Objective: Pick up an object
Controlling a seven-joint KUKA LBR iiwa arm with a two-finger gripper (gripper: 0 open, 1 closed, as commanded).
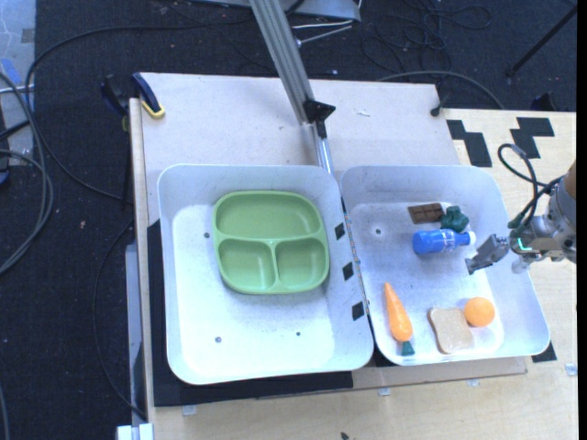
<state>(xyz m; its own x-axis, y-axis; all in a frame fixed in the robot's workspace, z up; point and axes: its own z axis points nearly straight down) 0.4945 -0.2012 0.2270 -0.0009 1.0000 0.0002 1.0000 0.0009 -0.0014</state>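
The right bin [385, 200] holds several objects. A blue bottle [440, 240] lies on its side near the middle, with a brown block [424, 214] and a dark green toy [454, 218] just behind it. An orange carrot [397, 312] lies at the front left. A tan bread slice [451, 330] and an orange ball [479, 312] sit at the front right. My gripper [504, 259] hangs at the bin's right rim, right of the bottle and above the ball. It is open with nothing between its fingers.
The left bin [193, 319] holds a green divided plate [272, 242]. A grey metal pole [289, 62] slants over the bench from the back. Cables lie on the floor around the bench.
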